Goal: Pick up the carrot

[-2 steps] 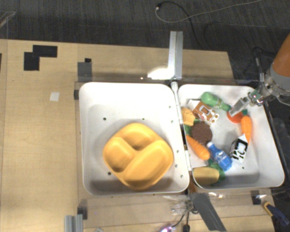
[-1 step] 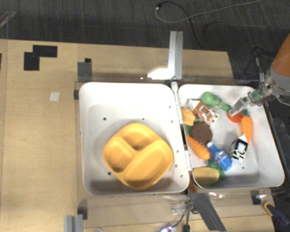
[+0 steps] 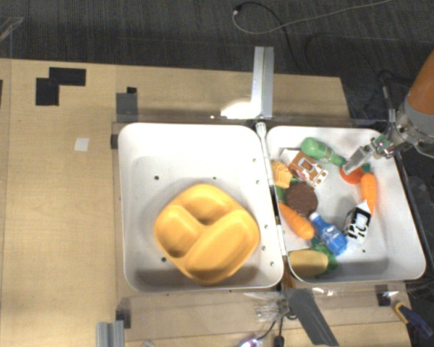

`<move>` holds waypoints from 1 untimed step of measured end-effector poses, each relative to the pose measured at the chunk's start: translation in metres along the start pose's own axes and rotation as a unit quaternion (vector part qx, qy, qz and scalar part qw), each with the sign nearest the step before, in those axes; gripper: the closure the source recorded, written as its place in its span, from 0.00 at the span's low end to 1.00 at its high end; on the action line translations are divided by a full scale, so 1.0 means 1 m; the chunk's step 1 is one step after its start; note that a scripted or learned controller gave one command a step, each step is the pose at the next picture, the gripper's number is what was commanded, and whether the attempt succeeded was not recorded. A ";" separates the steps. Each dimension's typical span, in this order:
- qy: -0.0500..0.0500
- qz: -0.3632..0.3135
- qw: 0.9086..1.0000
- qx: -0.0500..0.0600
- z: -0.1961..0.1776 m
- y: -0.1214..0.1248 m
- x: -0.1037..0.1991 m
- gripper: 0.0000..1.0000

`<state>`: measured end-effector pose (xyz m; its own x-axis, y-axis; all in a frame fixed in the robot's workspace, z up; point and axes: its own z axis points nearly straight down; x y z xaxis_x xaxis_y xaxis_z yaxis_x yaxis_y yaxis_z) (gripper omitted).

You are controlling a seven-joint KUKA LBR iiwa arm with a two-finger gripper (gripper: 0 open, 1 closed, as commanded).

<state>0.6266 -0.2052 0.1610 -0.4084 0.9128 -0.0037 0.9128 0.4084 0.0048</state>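
Lying in the right-hand shallow white bin [image 3: 412, 255], near its right wall: slim orange carrot [image 3: 369, 190], pointing roughly top to bottom, its upper end meeting a small red-orange piece [image 3: 353, 175] too blurred to identify. Hovering just above and to the right of that upper end: grey two-finger tool [image 3: 367, 154], reaching in from the right, its arm cut off by the frame edge with only part of the orange band [image 3: 430, 85] showing. Cannot tell whether the tool's tips are apart or together; nothing seen clamped between them.

Crowding the same bin: green rounded toy [image 3: 317, 148], brown-and-white boxy item [image 3: 307, 168], dark brown disc [image 3: 301, 197], second orange piece [image 3: 298, 224] partly hidden under it, blue item [image 3: 328, 235], black-and-white item [image 3: 358, 224], pale yellow lump [image 3: 308, 260] against the near wall.

Resting in the left-hand white bin [image 3: 141, 157]: yellow divided plastic tray [image 3: 206, 233], tilted. Both bins sitting side by side on the tan wooden counter [image 3: 50, 194].
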 end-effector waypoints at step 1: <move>0.000 0.019 1.000 0.000 -0.014 0.028 0.053 0.00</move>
<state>0.6298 -0.1452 0.1747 -0.3732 0.9277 -0.0027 0.9277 0.3733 0.0058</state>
